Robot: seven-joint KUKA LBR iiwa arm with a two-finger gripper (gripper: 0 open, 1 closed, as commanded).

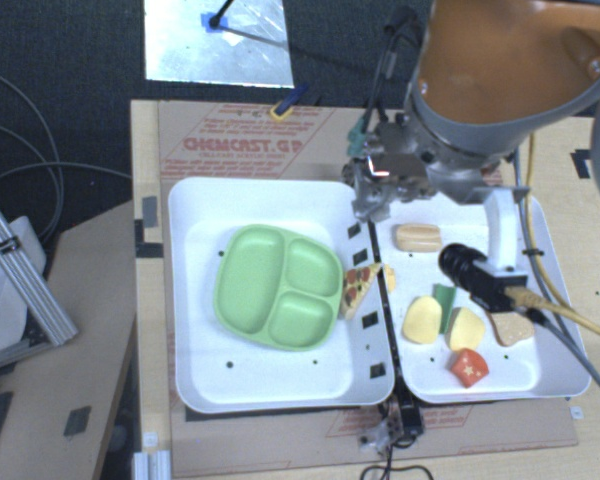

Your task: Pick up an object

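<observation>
**Bench stock, two bins, nothing held**

- Left bin [195,298]: one green divided plate [278,286] with three compartments, lying flat near the bin's middle.
- Divider between the bins: a pizza slice [358,286] rests across it, just beside the plate's right edge.
- Gripper [373,196]: at the far end of the divider, above the bins' shared wall. Whether it is open or closed cannot be told, and no item can be seen in it.
- Right bin [425,373], candidates for picking:
  - a tan bread roll [417,236] at the far left, near the gripper
  - a yellow piece [422,319] and a second yellow piece [467,329] side by side, with a small green piece [444,297] just behind them
  - a red piece [469,367] nearest the front wall
  - a tan flat piece [510,328] to the right
</observation>
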